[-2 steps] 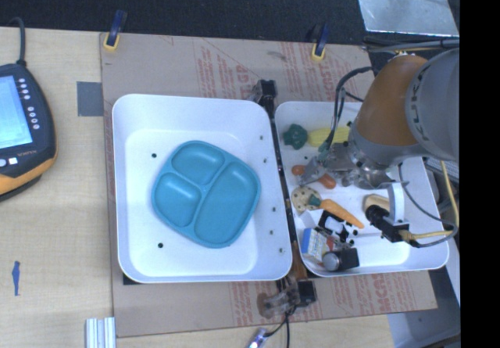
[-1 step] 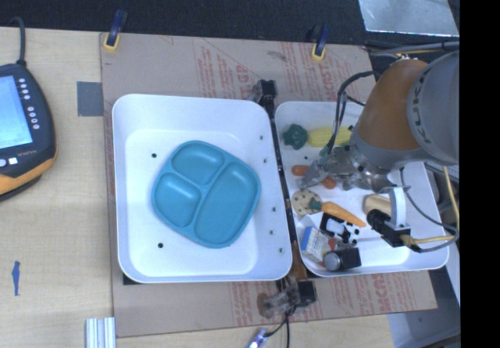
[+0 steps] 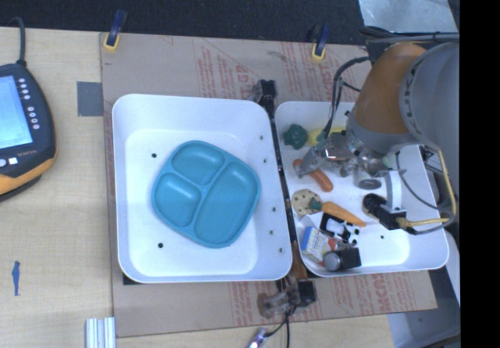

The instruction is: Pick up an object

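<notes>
Arm in from right of frame, gripper [image 3: 322, 157] low over the right bin [image 3: 422, 259], upper-left part. Can't tell gripper state from this angle. Orange carrot-like piece [image 3: 314, 175] lies just below it, green object [image 3: 295, 135] near above-left. Blue divided plate [image 3: 205, 193] alone in left bin [image 3: 133, 123], centre frame

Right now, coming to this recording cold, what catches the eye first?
The big blue divided plate lying alone in the left bin stands out most. Next is the grey and orange arm leaning over the right bin, its gripper low among a clutter of small things, beside an orange carrot-like piece and a small green toy.
</notes>
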### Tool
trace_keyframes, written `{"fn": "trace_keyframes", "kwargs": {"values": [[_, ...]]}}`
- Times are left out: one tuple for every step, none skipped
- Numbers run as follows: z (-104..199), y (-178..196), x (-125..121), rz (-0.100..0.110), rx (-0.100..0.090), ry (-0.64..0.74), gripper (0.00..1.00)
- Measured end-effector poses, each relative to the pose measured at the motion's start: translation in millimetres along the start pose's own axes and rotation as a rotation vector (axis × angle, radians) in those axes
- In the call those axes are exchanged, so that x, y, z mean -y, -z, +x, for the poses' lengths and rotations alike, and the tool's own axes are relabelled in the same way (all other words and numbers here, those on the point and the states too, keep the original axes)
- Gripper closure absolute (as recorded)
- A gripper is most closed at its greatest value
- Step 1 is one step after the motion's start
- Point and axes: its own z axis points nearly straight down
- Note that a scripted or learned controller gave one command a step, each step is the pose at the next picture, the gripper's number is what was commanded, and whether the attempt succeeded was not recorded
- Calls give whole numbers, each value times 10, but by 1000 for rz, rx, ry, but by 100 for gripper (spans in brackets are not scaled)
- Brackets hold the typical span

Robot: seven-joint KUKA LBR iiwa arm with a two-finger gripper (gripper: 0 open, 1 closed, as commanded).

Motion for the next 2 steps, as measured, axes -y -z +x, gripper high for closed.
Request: {"fn": "trace_keyframes", "kwargs": {"values": [[-10, 101, 2, 2, 1, 2, 100], [752, 1006, 249, -1, -1, 1, 100]]}}
